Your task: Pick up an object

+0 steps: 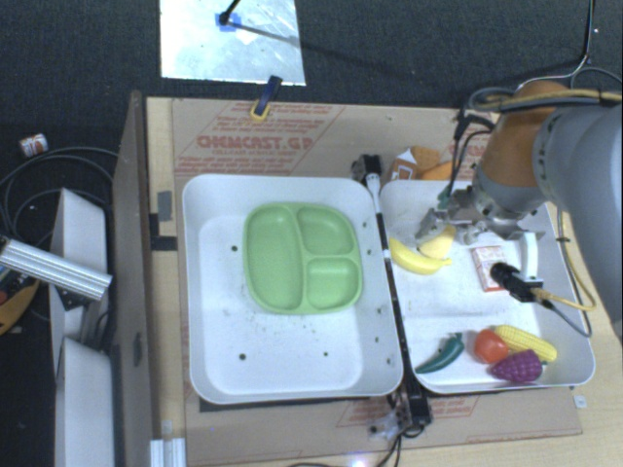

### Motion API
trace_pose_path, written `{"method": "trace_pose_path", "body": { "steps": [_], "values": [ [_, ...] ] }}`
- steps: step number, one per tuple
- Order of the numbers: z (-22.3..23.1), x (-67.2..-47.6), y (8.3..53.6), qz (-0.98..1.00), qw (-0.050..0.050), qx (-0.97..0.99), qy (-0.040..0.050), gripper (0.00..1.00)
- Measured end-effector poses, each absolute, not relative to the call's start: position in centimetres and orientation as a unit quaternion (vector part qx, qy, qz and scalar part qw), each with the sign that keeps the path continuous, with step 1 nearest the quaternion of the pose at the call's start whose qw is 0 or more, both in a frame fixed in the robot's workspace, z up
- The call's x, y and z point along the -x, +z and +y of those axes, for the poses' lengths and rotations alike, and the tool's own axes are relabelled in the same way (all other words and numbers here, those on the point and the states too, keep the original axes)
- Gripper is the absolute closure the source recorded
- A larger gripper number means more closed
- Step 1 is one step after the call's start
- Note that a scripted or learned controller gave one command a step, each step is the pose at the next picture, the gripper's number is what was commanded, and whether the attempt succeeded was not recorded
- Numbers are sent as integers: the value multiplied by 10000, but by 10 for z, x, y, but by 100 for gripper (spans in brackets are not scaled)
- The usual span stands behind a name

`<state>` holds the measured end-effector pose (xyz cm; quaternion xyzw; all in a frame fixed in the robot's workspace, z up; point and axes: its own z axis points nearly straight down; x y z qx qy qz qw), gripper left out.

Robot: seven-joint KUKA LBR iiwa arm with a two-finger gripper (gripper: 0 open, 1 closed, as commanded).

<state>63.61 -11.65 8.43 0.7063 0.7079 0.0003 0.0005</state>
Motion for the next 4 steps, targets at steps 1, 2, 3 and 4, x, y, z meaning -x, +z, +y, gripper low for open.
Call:
{"method": "trace_pose_path", "body": {
  "steps": [1, 2, 3, 4],
  "values": [
    [-117, -638, 96, 7083, 20, -7059, 17, 100],
    [-117, -638, 96, 7084, 19, -7058, 17, 0],
    [-132, -634, 85, 7073, 10, -7069, 2, 0],
    [-131, -636, 97, 7078, 30, -7064, 23, 100]
  ]
}}
